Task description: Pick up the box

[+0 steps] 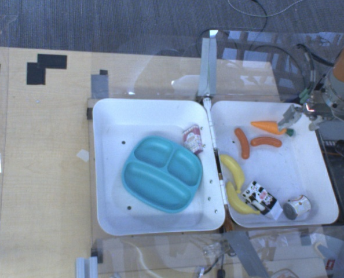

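Observation:
The box (pixel 259 197) is a small black-and-white patterned carton. It lies flat near the front of the right bin (pixel 322 172), touching the banana (pixel 234 184). My gripper (pixel 300 122) hangs over the bin's far right corner, well behind and to the right of the box. Its two fingers stand apart, open, with nothing between them. One fingertip (pixel 288 120) is close to the leafy end of the carrot (pixel 267 126).
Two sausages (pixel 242 143) (pixel 266 142) lie mid-bin, and a small can (pixel 297 207) sits right of the box. The left bin (pixel 111 155) holds a blue divided plate (pixel 162 173) and a red-and-white packet (pixel 193 139). Cables hang behind the bins.

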{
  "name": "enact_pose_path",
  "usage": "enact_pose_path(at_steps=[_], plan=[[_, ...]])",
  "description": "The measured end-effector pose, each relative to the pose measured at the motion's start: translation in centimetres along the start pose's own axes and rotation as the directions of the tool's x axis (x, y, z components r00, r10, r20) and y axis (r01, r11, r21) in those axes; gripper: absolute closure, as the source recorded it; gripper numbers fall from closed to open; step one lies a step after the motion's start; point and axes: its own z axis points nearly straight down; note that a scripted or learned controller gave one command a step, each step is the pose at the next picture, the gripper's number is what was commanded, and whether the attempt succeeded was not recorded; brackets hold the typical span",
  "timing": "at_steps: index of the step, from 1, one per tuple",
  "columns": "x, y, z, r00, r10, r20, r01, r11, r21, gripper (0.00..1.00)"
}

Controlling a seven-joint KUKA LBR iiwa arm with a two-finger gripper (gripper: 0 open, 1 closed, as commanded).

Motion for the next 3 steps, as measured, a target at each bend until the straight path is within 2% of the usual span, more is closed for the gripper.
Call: enact_pose_path(at_steps=[1, 2, 3], plan=[[2.4, 1.0, -2.1, 1.000, 0.031, 0.000, -0.031, 1.000, -0.001, 0.00], [-0.4, 6.0, 6.7, 0.997, 0.071, 0.001, -0.071, 0.997, 0.002, 0.00], [-0.4, 6.1, 6.6, 0.998, 0.070, 0.001, -0.070, 0.998, -0.001, 0.00]])
